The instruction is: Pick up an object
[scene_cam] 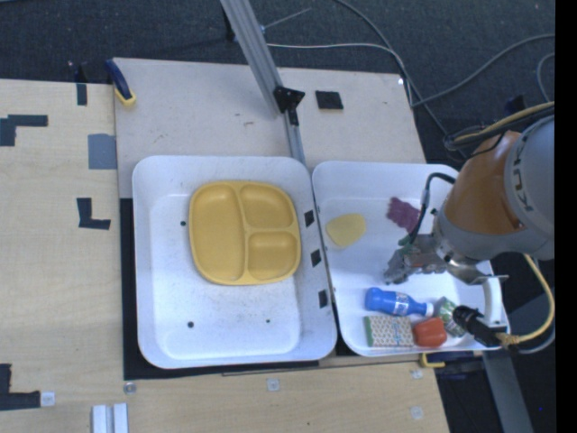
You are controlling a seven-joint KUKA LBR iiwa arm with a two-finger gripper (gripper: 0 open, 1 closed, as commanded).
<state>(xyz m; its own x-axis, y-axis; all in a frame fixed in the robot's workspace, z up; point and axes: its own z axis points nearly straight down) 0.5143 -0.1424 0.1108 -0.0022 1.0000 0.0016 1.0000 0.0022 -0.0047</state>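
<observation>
The right bin (361, 177) holds a pale yellow flat piece (345, 229), a purple object (403, 211), a blue bottle (394, 302) lying on its side, a speckled green-and-white packet (389, 331) and a red object (430, 333). My gripper (403, 266) hangs low over the right bin's middle, just above the blue bottle and below the purple object. Nothing shows between its fingers. The grey arm with its orange band (482, 192) covers the bin's right side.
The left bin (153, 242) holds a yellow divided tray (243, 232). A metal pole (257, 48) slants over the bench behind the bins. Cables run across the dark floor at the top and right.
</observation>
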